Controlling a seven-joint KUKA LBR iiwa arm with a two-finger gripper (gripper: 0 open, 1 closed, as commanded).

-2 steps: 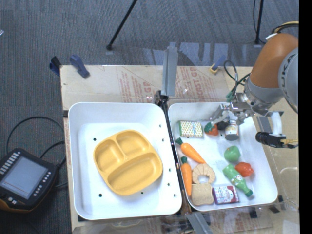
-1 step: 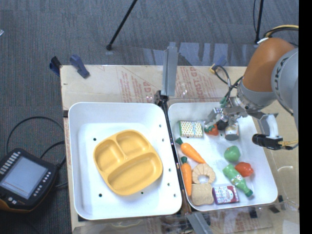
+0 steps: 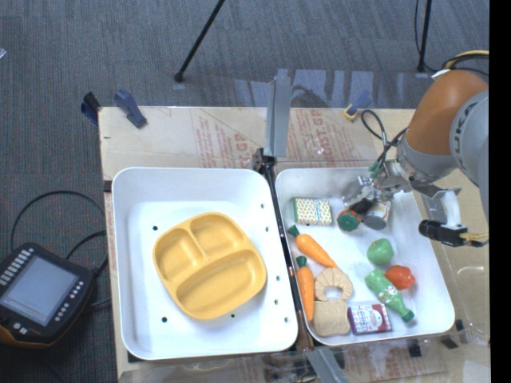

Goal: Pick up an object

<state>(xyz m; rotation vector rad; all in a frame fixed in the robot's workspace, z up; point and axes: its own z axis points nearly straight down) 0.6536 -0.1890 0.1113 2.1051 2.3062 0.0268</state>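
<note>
Reaching low into the right bin [image 3: 437, 308] over a small dark-and-green toy [image 3: 351, 217], jaws' state impossible to tell; next, closing on it squarely, then lifting.

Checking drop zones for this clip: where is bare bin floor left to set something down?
Left bin: bare floor all round the yellow divided plate, widest along its left wall. Right bin: crowded; small bare patches between the wrapped block and green ball.

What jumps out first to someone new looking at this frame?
Probably the yellow divided plastic plate, alone in the left white bin. Next, the right white bin crowded with toy food, including two orange carrots and a green bottle. The arm's tool sits low at that bin's far side.
</note>
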